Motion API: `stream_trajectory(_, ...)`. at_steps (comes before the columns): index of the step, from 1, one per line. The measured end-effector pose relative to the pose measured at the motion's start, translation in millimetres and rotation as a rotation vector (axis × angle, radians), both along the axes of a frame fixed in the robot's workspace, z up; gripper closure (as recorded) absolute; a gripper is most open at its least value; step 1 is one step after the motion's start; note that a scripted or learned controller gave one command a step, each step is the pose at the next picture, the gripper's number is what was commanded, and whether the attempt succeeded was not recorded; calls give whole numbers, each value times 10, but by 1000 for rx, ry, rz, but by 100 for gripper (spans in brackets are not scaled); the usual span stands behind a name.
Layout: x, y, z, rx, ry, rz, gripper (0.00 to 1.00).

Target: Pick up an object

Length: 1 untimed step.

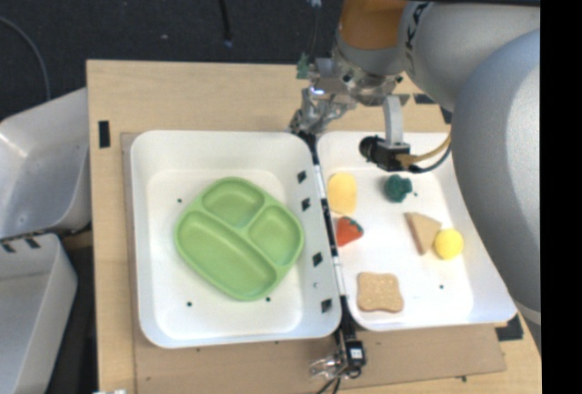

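Note:
The right bin [473, 297] holds several small food toys. A pale yellow piece [342, 192] lies near the divider, with a red piece [349, 231] just below it. A dark green piece [396, 188] sits at the back, a tan wedge [421, 230] and a yellow ball [447, 244] lie to the right, and a slice of toast [379, 292] is at the front. My gripper [307, 121] hangs over the back end of the divider between the bins, above and left of the pale yellow piece. Nothing shows in it.
A green divided plate [239, 237] lies in the left bin [150, 292]. The big grey arm [491, 65] covers the right side and the back right corner of the bench. A black cable connector [382, 151] hangs over the back of the right bin.

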State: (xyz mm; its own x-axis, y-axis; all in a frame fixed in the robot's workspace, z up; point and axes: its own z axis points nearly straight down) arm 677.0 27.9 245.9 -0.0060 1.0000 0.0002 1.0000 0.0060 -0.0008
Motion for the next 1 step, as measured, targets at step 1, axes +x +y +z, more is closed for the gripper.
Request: stream_trajectory(1,-23,508,82,1,-2,1,100)
